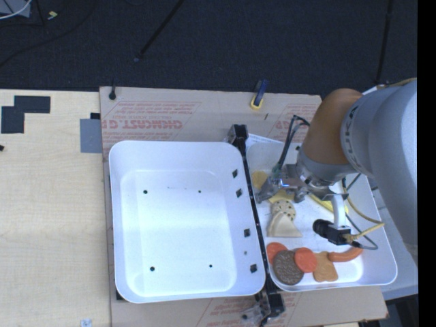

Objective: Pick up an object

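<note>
The gripper (285,186) hangs low in the right bin (381,268), among the toy food just above the pale cheese wedge (283,221); whether it is spread or pinching I cannot tell. This looks like the reaching step, so next it must settle over one piece, close, and lift.

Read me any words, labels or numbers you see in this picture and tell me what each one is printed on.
Red print on the cardboard sheet behind the bins: upside down and too blurred to read for certain.
Red print on the same cardboard at the front edge, under the right bin: too small and cut off to read.
Nothing else bears readable text.
</note>
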`<move>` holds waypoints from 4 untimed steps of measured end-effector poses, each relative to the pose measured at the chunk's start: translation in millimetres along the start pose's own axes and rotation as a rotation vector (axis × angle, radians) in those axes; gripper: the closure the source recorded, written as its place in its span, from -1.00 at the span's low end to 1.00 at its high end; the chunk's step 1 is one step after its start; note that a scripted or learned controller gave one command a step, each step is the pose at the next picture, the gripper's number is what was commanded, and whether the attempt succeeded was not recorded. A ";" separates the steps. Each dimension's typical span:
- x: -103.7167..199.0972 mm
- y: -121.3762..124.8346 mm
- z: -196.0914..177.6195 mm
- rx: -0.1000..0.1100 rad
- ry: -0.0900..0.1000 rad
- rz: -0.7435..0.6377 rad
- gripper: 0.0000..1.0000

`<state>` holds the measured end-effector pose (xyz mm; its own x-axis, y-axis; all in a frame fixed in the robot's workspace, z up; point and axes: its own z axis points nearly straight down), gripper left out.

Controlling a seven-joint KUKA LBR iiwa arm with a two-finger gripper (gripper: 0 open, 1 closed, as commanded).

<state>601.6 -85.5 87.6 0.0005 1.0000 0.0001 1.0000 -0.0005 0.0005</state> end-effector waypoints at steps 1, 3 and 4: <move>-1.4 -1.8 -10.2 0.004 0.002 0.004 1.00; 99.8 43.7 -224.8 -0.010 0.002 -0.004 1.00; 167.3 41.5 -181.2 0.006 0.001 -0.005 1.00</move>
<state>643.2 81.8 268.9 -0.0043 1.0000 0.0015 1.0000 0.0043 -0.0057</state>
